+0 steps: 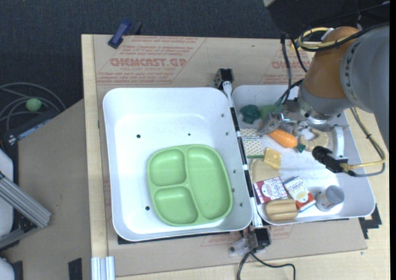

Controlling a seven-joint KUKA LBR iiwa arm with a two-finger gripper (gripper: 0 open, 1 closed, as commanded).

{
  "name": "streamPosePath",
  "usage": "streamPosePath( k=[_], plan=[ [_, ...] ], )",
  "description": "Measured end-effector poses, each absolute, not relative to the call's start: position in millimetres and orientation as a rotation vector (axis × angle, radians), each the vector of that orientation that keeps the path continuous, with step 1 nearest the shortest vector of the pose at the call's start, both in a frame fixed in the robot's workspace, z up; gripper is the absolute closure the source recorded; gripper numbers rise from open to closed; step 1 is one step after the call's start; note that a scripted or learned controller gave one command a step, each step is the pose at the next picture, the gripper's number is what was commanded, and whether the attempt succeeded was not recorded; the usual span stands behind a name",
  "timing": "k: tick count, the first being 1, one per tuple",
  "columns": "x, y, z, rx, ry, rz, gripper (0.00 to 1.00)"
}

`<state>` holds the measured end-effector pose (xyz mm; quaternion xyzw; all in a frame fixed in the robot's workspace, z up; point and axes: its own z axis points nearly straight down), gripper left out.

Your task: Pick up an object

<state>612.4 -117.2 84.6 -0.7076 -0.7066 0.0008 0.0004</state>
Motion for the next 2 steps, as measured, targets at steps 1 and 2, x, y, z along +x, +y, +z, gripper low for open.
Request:
streamPosePath(
  k=[1,2],
  plan=[
    [613.2,-117,95,-2.224,-2.22,0.0,1.0],
    [587.8,-73,186,-2.222,-2.225,-0.004,1.0]
  ],
)
